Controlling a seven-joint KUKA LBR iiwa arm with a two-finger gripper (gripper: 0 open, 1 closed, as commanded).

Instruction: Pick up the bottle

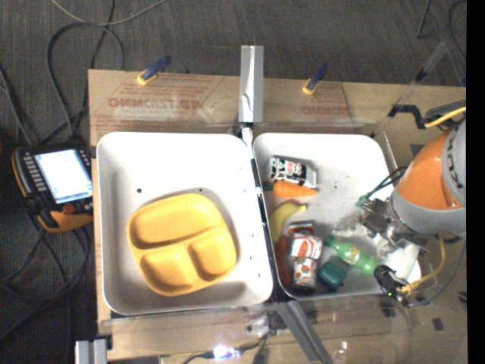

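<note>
Dark grey carpet strewn with black cables surrounds a cardboard-topped bench (189, 101) that carries two shallow white bins side by side. A yellow plastic tray with three compartments (184, 241) lies in the left bin (114, 158). Near the front wall of the right bin (356, 150) lies a clear green plastic bottle (350, 253) on its side, its cap end toward the bin's middle. Just beside it sit a dark teal block (332, 274) and a red-and-white printed carton (305, 258). Farther back are a yellow banana (285, 217), an orange carrot-shaped piece (293, 191) and a small black-and-white box (290, 171). The grey arm with its orange band (428, 184) reaches over the bin's right edge. Its gripper (373, 222) hangs just beyond the bottle's far end, apparently not touching it; wires and blur hide the jaws, so their state cannot be told.
</note>
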